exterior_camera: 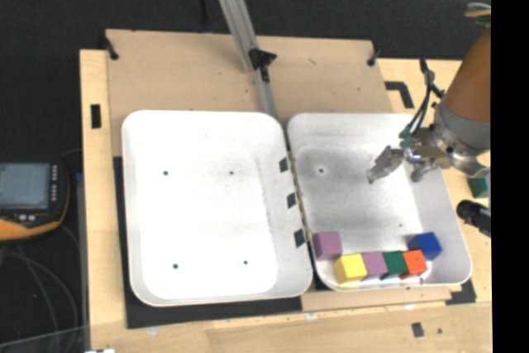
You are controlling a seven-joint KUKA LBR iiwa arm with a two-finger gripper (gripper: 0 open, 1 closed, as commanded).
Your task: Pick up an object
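Several small blocks lie along the near edge of the right bin [347, 136]: a purple block [328, 243], a yellow block [350, 267], a pale purple block [374, 263], a green block [394, 262], an orange block [414, 263] and a blue block [426, 243]. My gripper [402, 169] hangs over the right half of this bin, well behind the blocks. It is open, with one finger [383, 165] pointing left, and nothing sits between the fingers. The arm with its orange band [473, 87] comes in from the right.
The left bin [207, 202] lies beside the right one, with black clips [291, 198] along the shared wall. A slanted metal pole [235, 8] rises behind the bins. A handheld pendant [29, 190] rests off the bench at far left.
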